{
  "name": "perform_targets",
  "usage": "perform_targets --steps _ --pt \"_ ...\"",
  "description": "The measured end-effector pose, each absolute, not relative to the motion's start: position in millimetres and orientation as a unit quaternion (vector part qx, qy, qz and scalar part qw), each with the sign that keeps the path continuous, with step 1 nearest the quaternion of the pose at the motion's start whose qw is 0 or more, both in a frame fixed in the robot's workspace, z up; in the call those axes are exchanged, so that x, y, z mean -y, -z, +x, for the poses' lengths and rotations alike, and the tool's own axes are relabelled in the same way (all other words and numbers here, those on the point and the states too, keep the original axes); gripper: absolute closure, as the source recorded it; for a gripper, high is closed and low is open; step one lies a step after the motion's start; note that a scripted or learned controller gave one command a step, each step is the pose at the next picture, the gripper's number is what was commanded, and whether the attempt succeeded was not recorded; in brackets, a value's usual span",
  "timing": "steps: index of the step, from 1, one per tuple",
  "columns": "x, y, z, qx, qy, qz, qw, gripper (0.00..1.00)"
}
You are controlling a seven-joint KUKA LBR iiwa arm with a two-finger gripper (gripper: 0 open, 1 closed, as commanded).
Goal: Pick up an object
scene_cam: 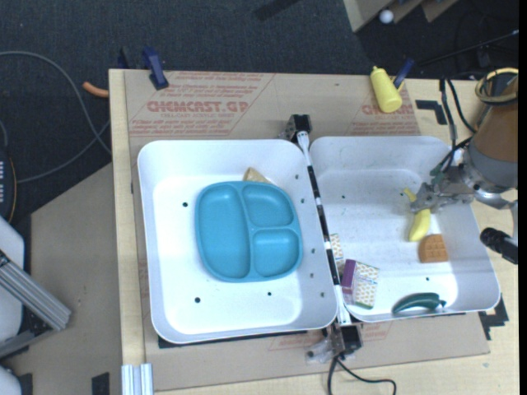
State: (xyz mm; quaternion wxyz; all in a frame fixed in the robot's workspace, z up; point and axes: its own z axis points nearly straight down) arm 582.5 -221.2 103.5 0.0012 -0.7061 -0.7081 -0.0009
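Two white bins are sitting side by side on the table point(206, 97), and the right bin point(370, 159) is serving as the landmark here. The end effector point(434, 196) is reaching in over that bin's right wall, hanging low near the middle of its right half; whether it is spread or pressed together I cannot tell. A small yellow object point(420, 225) is lying on the bin floor just below the end effector, close to its tip, though whether they are touching is unclear. Just beside the yellow object, toward the bin's front right, a brown textured block point(433, 248) is resting on the floor. At the bin's front edge a teal ring-shaped item point(417, 304) is lying, and in its front left corner a purple piece point(347, 275) and a patterned packet point(365, 285) are leaning together. Left of the right bin, the left bin point(165, 179) is carrying a blue divided plate point(247, 230), with a tan object point(254, 174) peeking out behind it. Behind the right bin, a yellow clamp point(384, 90) is gripping the table's edge.
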Motion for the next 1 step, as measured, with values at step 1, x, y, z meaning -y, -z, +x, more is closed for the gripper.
perform_targets --steps 1 --pt "148.0 -87.9 603.3 0.708 0.0027 -0.706 -0.002 1.00"
